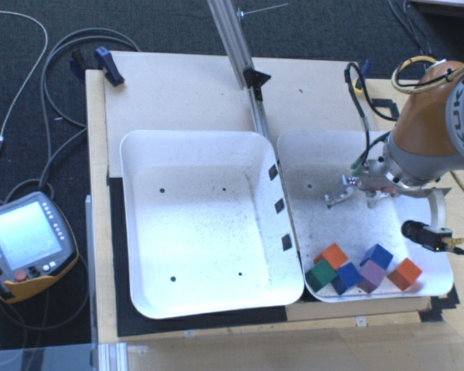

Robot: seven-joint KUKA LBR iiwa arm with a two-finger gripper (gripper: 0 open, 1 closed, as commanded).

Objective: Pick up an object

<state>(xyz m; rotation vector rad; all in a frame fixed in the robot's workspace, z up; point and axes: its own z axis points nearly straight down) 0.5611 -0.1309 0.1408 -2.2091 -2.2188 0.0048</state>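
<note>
Blocks (361, 269) apart from, below jaws

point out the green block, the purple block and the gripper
green block (320, 274), camera view, on its top face
purple block (372, 274), camera view, on its top face
gripper (334, 201), camera view, midway between its fingertips

Gripper (334, 200) low, wrist bent leftward

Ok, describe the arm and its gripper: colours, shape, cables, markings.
The arm is a rounded grey body with a broad orange band above the wrist and dark lettering at its right edge. Yellow and black cables loop above it. The gripper is small, of bare silvery metal.
</note>
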